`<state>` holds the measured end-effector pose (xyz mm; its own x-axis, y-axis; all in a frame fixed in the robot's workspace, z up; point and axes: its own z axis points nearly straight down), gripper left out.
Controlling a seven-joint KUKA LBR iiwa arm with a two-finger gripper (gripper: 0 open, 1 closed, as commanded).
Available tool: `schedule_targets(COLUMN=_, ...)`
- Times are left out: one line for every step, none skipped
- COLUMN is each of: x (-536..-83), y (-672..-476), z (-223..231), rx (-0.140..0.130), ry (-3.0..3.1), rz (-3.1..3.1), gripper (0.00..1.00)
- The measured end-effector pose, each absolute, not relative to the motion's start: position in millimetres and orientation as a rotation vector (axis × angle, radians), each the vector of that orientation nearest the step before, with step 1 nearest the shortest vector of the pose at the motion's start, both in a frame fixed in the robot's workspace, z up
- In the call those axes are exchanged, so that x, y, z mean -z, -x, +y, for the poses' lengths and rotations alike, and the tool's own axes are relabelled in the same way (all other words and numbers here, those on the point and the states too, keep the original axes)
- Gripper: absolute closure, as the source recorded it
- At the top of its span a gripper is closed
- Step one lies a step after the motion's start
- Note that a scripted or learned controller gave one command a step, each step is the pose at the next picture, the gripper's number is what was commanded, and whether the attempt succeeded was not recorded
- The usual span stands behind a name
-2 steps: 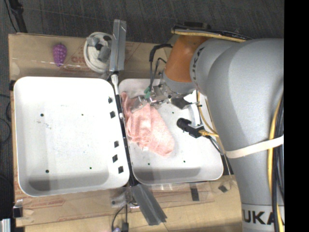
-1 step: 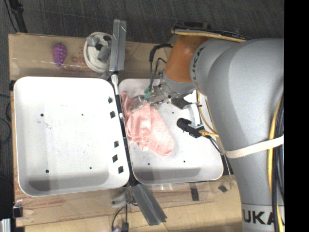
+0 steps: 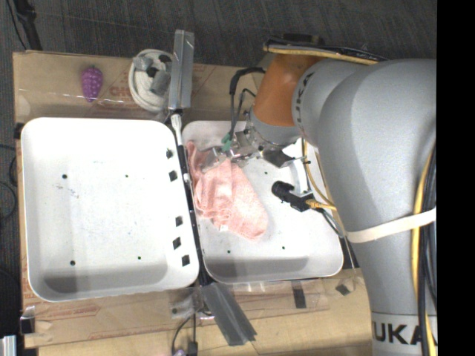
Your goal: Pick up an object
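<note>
A crumpled pink cloth (image 3: 226, 196) lies in the right bin (image 3: 297, 262), against its left wall. My gripper (image 3: 228, 149) is down at the cloth's upper edge, near the bin's back left corner, under the orange wrist band (image 3: 276, 95). Its tips sit at or on the fabric's top fold. The grey arm (image 3: 371, 147) covers the bin's right side.
The left bin (image 3: 96, 199) stands beside it, divided from it by a rim with black clips (image 3: 178, 221). A purple grape-like toy (image 3: 91, 83) and a white cable coil (image 3: 151, 80) rest on the bench behind the bins. A black cable end (image 3: 289, 195) hangs over the right bin.
</note>
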<state>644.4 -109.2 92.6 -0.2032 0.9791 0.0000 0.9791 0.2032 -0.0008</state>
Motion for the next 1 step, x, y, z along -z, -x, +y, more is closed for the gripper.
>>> schedule_targets(x=-102.7, y=-644.5, z=-109.3, rx=-0.002, ry=1.979, rz=-2.438, gripper=1.0)
